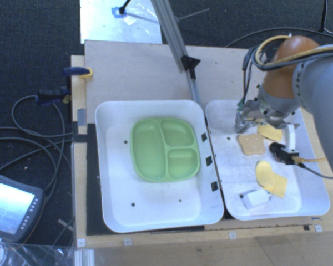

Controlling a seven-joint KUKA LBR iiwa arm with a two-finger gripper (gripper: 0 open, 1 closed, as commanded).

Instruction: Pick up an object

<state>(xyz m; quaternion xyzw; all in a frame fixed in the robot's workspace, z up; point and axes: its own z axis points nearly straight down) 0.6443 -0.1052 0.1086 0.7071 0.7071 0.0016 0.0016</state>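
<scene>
The gripper is parked low in the right bin, just beside a tan toast-like piece; its opening honestly can't be made out. A flat piece like that could easily be slid instead of lifted.

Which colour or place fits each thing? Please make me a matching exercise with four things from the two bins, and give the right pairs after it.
Things:
1. divided tray
2. toast-like slice
3. small white block
4. gripper

Descriptions:
A. tan, lying flat in the right bin, just below the gripper
B. green, alone in the left bin
C. at the top of the right bin, under the orange band
D. near the front edge of the right bin, below a yellow piece

Pairs: 1-B, 2-A, 3-D, 4-C
</scene>
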